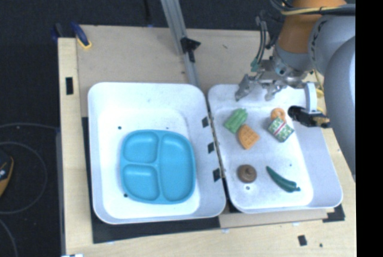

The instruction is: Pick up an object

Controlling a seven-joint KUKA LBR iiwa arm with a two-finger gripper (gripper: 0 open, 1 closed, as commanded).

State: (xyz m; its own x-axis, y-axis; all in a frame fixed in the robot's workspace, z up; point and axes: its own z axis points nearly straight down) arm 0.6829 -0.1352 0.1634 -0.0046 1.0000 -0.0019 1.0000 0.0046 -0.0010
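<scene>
Bench (137,55) tan board on dark floor; two white bins; gripper (258,89) spread, holding nothing, over right bin (311,187) rim.

Fixed overhead camera, slanted down on both bins (149,91), mid-distance

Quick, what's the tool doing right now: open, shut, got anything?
Tool: open, holding nothing, over the far edge of the right bin.

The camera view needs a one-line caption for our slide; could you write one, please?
Open gripper poised over the right bin's far edge above toy foods; blue divided tray in the left bin.
</scene>
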